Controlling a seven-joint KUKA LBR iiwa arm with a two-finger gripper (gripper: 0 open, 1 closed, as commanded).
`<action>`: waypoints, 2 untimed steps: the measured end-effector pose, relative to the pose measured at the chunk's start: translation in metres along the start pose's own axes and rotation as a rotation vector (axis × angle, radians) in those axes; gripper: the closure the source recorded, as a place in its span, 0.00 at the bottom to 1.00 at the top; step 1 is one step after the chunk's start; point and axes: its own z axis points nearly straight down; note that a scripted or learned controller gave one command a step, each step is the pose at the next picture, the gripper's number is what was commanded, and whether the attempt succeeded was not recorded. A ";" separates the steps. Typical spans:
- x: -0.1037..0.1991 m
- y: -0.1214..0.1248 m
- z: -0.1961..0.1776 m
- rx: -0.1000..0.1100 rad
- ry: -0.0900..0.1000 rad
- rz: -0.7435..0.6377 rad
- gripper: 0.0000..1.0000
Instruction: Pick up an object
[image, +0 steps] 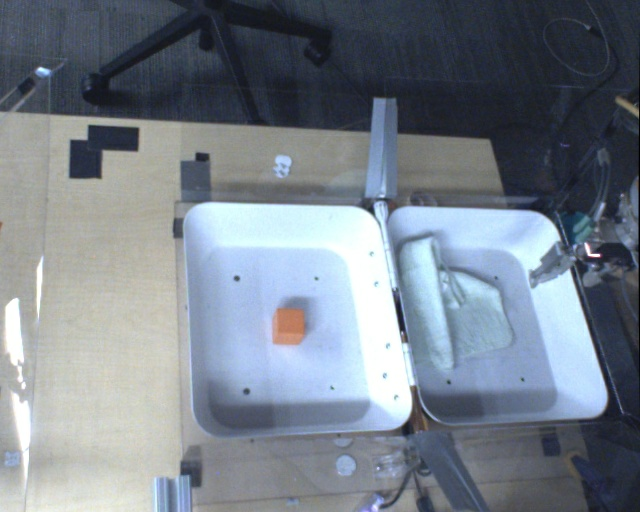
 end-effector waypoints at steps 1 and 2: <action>-0.010 0.024 0.153 -0.003 -0.001 -0.063 0.00; -0.009 0.026 0.141 -0.008 -0.002 -0.064 1.00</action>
